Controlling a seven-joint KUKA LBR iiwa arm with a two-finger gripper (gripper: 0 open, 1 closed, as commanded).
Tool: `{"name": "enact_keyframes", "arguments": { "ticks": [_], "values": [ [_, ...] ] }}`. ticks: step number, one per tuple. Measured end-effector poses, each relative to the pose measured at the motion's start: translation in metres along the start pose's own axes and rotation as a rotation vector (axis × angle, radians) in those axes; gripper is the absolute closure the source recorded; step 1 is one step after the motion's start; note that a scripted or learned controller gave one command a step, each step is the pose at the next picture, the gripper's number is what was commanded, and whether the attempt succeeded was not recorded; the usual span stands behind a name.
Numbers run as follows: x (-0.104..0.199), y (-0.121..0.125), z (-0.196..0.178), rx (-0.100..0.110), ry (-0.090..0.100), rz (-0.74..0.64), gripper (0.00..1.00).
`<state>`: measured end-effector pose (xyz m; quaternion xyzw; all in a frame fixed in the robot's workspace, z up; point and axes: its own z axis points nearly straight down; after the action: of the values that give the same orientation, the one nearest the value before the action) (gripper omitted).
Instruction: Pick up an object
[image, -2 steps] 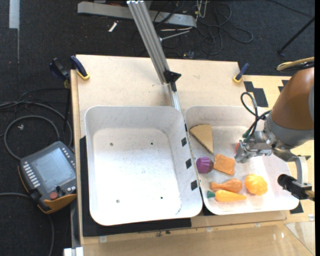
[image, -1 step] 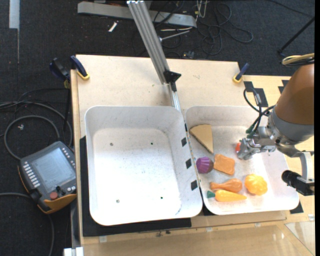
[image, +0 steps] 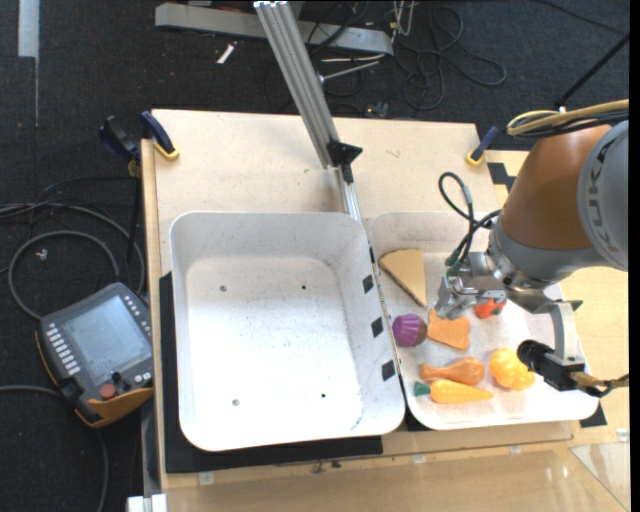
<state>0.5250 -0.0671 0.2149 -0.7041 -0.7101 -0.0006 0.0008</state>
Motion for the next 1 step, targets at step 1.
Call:
{"name": "enact_keyframes", "arguments": {
  "ticks": [1],
  "values": [
    [0.0436, 0.0056, -0.0039, -0.001, 0.000, 0.000, 1.00]
  ]
}}
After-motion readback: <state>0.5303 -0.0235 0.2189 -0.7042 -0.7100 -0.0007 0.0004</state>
